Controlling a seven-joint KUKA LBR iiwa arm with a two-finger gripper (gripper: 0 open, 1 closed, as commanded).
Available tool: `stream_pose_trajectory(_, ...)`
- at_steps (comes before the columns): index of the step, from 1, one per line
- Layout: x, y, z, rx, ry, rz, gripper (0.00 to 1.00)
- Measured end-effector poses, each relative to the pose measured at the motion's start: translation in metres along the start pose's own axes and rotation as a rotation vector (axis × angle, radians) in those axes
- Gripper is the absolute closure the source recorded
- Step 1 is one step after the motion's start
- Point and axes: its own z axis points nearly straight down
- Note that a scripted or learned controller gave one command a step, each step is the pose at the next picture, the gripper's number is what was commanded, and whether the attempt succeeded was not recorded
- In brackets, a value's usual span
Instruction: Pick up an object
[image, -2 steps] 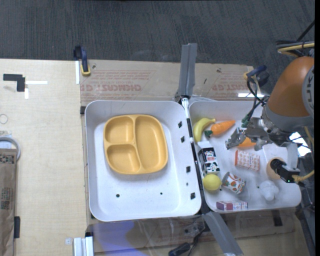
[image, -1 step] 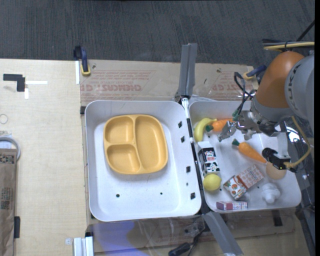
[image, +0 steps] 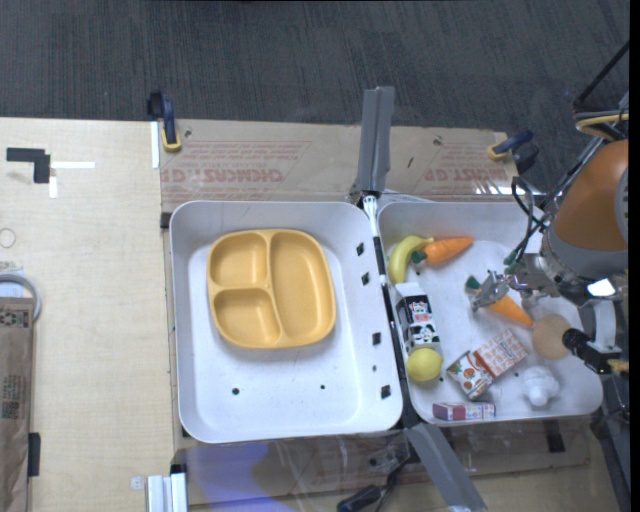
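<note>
Jaws slightly parted, nothing seen between them. Gripper (image: 490, 291) low in the right bin (image: 560, 408), tips just beside the near carrot (image: 511, 311). Judged step: closing in for a grasp, not yet made. Next: centre over that carrot, drop, close. Further out: 1 more carrot (image: 446, 249) touching the banana (image: 402, 256), a lemon (image: 424, 364), 2 cartons. Yellow tray (image: 270, 288) in the left bin (image: 290, 415).

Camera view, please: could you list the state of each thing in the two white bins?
Yellow three-compartment plastic plate: flat, nothing on it.
Yellow toy banana: lying beside the whole orange toy carrot.
Black-and-white milk carton: lying flat.
Round yellow toy lemon: resting below the carton.
Two-finger gripper: low over another orange toy carrot.
</note>
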Motion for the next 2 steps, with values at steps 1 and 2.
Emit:
stream_pose_trajectory(1,-0.001,-0.001,-0.005,0.005,0.002,0.003,1.0)
stream_pose_trajectory(2,-0.008,0.016,-0.15,0.0,-0.002,0.154,1.0)
